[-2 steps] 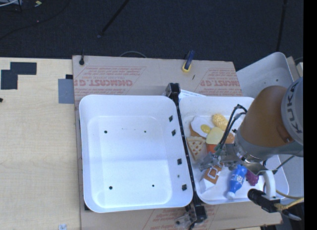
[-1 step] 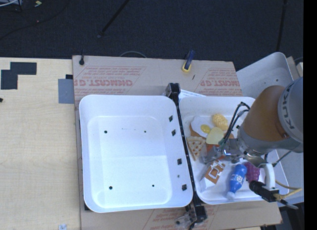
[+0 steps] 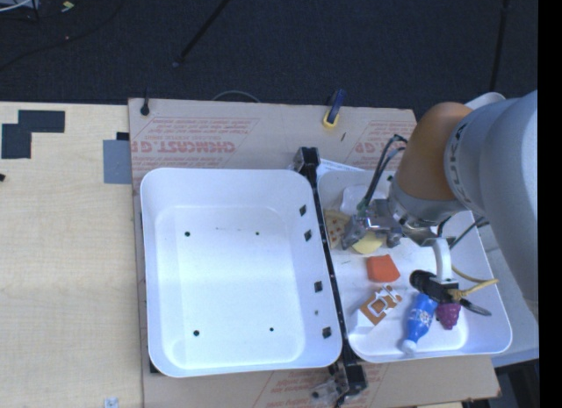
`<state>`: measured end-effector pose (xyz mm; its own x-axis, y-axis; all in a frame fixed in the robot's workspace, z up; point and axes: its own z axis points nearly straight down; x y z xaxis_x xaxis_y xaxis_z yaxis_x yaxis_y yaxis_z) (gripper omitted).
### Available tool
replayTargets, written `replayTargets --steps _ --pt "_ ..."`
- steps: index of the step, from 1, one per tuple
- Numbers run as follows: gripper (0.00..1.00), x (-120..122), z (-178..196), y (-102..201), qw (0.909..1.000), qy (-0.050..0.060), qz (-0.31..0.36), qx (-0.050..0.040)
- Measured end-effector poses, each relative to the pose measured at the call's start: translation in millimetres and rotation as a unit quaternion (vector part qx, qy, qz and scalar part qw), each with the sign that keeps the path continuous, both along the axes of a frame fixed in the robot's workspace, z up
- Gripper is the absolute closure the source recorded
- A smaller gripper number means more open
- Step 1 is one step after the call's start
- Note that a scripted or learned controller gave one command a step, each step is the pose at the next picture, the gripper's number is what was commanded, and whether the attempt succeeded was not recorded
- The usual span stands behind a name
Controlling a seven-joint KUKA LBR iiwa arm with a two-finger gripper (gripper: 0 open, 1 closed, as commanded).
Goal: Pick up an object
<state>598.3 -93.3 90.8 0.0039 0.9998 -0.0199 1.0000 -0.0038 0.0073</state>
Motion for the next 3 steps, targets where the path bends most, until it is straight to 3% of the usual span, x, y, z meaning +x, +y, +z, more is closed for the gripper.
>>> replayTargets --steps 1,2,3 --pt "0.00 30 -2 1 1.0000 0.005 -0.002 0.0029" --pt "0.00 40 -2 1 0.9998 0.018 0.000 0.0041" --pt "0.00 24 -2 4 1.0000 0.004 -0.002 0.0044"
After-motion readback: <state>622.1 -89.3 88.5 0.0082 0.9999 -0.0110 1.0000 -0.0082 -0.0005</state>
